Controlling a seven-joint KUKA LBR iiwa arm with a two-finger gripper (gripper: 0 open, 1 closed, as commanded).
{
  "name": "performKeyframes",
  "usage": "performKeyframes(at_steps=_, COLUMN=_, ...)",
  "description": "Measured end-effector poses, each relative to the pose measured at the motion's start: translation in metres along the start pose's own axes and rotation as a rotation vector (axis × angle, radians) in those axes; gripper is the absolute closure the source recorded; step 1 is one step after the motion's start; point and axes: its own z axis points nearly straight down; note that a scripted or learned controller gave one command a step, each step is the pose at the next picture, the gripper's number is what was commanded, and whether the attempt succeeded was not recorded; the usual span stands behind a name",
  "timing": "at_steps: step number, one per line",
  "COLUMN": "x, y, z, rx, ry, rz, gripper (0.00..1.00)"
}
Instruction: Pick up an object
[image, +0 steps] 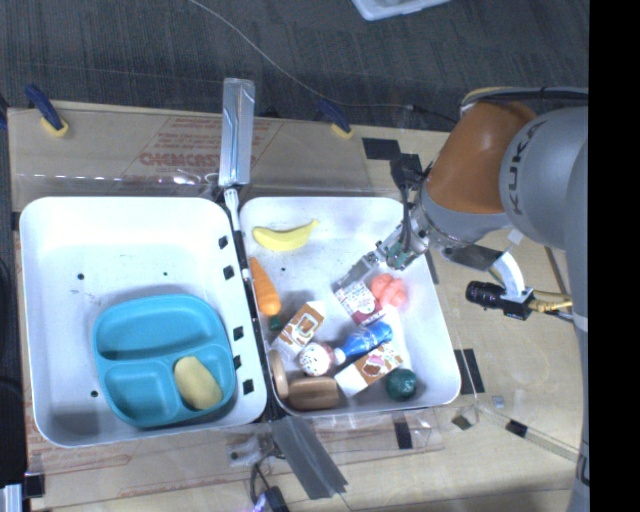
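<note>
Glossy grey arm (520, 170) above rounded white bin (440, 330).

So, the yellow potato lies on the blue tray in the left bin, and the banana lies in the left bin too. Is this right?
Not quite. The camera view shows the banana in the right bin, near its top-left corner, not in the left bin. The rest holds: the yellow potato lies on the blue tray in the left bin.
</note>
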Motion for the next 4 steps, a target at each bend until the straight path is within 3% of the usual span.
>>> performKeyframes(at_steps=1, x=-0.005, y=-0.042, z=0.015, rx=0.003, ry=0.006, rz=0.059, gripper=0.0)
performKeyframes(at_steps=2, x=-0.012, y=-0.029, z=0.078, rx=-0.003, ry=0.002, rz=-0.041, gripper=0.0)
performKeyframes(at_steps=3, x=-0.032, y=-0.004, z=0.054, rx=-0.001, ry=0.003, rz=-0.09, gripper=0.0)
performKeyframes(at_steps=4, x=-0.032, y=-0.003, z=0.044, rx=-0.001, ry=0.002, rz=-0.094, gripper=1.0)
